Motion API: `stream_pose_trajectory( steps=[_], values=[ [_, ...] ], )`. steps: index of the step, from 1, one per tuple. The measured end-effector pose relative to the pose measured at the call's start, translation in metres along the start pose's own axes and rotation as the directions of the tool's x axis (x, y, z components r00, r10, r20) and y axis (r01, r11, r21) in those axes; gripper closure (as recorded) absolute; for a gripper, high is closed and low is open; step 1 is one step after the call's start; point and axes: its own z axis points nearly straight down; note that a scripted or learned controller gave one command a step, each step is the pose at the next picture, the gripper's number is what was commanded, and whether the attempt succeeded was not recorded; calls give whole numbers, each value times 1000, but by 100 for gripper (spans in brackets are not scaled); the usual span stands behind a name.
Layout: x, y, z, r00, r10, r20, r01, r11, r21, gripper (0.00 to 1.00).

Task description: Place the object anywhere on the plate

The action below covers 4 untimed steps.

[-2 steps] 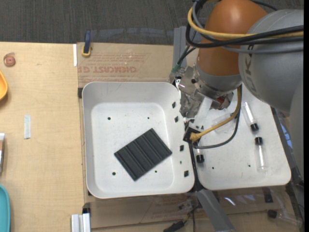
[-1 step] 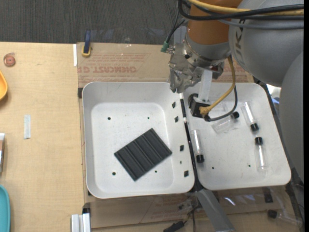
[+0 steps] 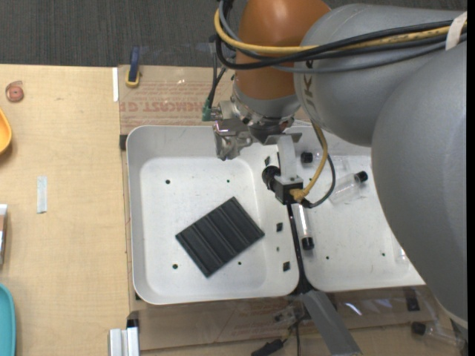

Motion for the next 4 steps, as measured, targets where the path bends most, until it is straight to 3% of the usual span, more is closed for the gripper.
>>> stream_pose_trajectory(
  steps=[1,2,3,4],
  values=[
    [-16,12,-24,975,-222,1,222,975,-4,100],
    [-28,-22,-95,907,-421,2,421,907,-4,100],
    [-69,49,-29,744,-668,3,668,744,-5,100],
    [-83,-18,-72,466,-885,4,885,466,-4,100]
  ],
)
